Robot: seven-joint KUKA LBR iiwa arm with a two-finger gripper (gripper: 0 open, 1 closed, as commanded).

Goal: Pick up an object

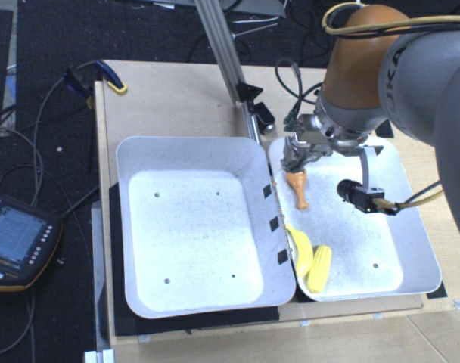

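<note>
An orange, carrot-shaped object [297, 188] lies in the right bin [396, 240] near its left wall, pointing toward the front. My gripper [296, 162] hangs directly over the object's far end, touching or almost touching it. A yellow banana-like object [300, 249] and a yellow ribbed object [320, 268] lie together at the front left of the same bin.
The left bin [192, 225] sits beside the right one, their walls meeting in the middle. A black fitting with a cable [358, 195] hangs from the arm over the right bin. A slanted metal pole [222, 44] rises behind the bins.
</note>
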